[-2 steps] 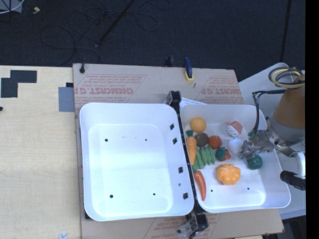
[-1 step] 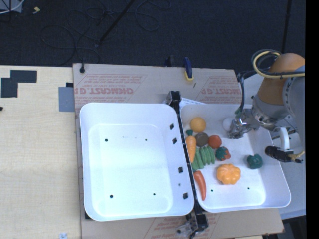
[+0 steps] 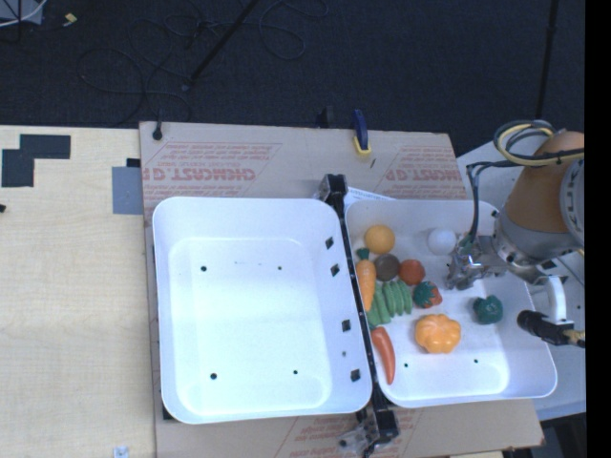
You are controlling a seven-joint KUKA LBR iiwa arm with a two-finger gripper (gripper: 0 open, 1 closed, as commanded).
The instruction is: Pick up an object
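My gripper (image 3: 465,267) hangs low over the right bin (image 3: 477,382), at the middle of its right half. Toy foods lie around it. A white ball (image 3: 440,240) sits just behind and left of the gripper, and a small green pepper (image 3: 488,309) lies just in front and right of it. To the left are a red tomato (image 3: 411,272) and a red-and-green piece (image 3: 427,296). An orange pumpkin (image 3: 437,333) lies nearer the front. I see nothing held in the gripper.
Along the right bin's left side lie an orange ball (image 3: 380,239), a brown piece (image 3: 387,267), a carrot (image 3: 366,284), green beans (image 3: 391,301) and a red chili (image 3: 384,353). The left bin (image 3: 248,203) adjoins it. The arm (image 3: 539,198) enters from the right.
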